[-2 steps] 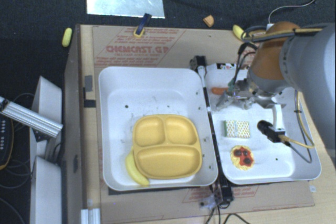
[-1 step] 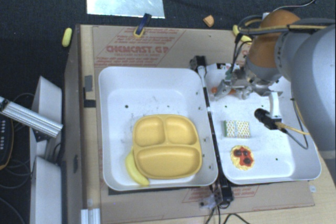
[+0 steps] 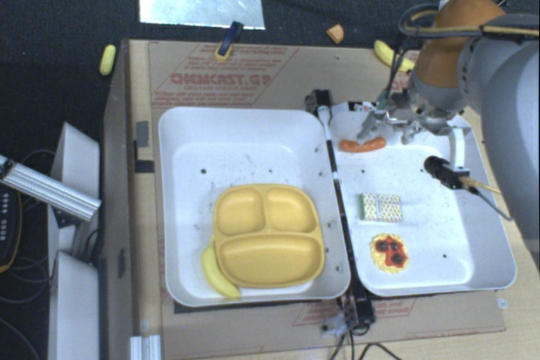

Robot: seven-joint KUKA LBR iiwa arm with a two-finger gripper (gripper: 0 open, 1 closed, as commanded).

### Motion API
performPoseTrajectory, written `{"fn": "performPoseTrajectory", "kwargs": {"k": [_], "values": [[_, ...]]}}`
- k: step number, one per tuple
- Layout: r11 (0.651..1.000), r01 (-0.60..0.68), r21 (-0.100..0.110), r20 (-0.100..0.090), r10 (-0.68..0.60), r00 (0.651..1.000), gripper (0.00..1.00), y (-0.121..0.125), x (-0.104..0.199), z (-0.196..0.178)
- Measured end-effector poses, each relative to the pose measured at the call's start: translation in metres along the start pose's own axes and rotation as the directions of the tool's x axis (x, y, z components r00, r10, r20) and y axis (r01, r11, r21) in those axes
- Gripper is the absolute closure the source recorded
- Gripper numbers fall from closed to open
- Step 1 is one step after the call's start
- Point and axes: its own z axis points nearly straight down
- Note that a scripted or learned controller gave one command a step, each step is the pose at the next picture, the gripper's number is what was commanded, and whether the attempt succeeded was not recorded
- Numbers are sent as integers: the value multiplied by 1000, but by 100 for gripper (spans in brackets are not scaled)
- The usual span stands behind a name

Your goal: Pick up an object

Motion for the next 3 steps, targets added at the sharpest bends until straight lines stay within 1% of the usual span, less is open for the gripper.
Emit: {"fn": "performPoseTrajectory", "kwargs": {"k": [1,2,3], "values": [[1000,-1,4,-1,1,1000,0,-54,2,30],[1000,3,12,-2,-3,1000,0,-2,0,31],[1000,6,12,-2,-6,1000,100,-2,0,20]]}}
